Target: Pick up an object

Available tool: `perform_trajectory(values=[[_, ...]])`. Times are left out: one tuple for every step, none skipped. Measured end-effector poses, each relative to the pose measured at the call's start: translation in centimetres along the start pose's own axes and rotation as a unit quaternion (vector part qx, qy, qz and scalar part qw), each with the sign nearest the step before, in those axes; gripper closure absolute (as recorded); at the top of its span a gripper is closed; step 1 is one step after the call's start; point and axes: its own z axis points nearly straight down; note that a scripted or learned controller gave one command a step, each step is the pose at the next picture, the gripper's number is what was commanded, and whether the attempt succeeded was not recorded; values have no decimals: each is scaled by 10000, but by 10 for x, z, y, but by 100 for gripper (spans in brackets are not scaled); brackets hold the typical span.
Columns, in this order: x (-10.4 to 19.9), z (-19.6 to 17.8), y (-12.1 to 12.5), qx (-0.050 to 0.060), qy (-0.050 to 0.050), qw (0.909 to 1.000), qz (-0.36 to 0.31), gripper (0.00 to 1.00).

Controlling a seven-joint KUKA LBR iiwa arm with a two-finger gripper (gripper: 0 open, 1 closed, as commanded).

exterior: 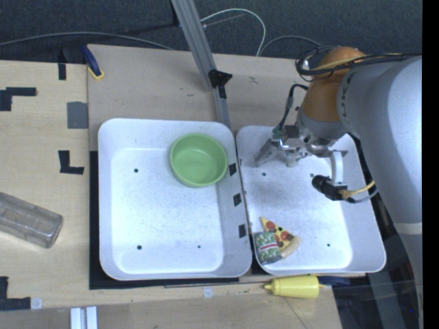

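Held the jaws spread apart, with nothing between them, low over the upper left part of the right bin (357,242), close to the wall it shares with the left bin (113,204). Pointed one fingertip (261,159) down and to the left, toward that shared wall. Hung from the grey arm (384,115), reaching in from the right of the frame.

Found the nearest candidate straight down the frame from the jaws: a pizza-slice toy (276,240), flat on the floor of the same bin in its lower left corner, well apart from the jaws. Lay with its long axis slanting from upper left to lower right, crust end at lower left as far as could be judged. Sat hard against the dividing wall, leaving little room on that side for a finger. Probably called for a travel toward the bottom of the frame and a turn of the wrist across the slice.

Saw a green bowl (199,160) to the left of the jaws, upright in the upper right of the left bin, across the wall.

Noted a yellow bottle (296,287) on the table (151,81) just below the right bin, and a clear container (29,220) at the far left.

Read no brand, label or writing anywhere; made out only printed toppings on the slice.
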Motion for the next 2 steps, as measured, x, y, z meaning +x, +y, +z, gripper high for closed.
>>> perform_trajectory(values=[[1,-11,0,1,5,10000,-7,100],[-5,-56,-4,-23,7,10000,7,100]])
